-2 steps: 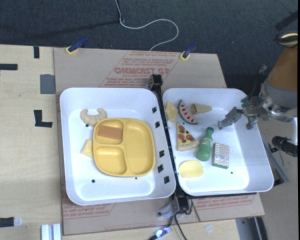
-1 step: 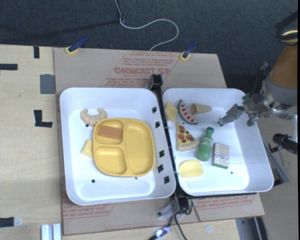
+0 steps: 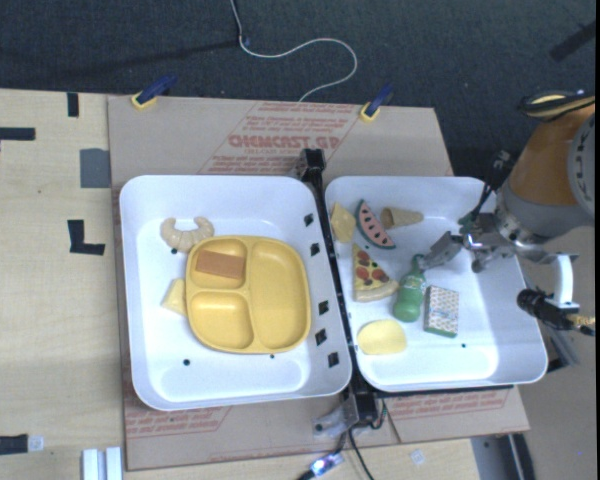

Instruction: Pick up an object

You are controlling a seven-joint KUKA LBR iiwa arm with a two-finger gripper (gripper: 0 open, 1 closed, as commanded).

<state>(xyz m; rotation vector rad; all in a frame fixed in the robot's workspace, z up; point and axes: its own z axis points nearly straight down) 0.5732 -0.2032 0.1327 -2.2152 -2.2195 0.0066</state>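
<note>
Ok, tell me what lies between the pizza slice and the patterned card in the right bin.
In the camera view, the green bottle lies between the pizza slice and the patterned card, close beside both.

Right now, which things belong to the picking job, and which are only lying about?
Job:
gripper, above the right bin
green bottle, nearest to it
watermelon slice
pizza slice
cone
patterned box
yellow lemon

Lying about:
left bin
yellow tray with brown toast
croissant
cardboard sheet
cable
</note>
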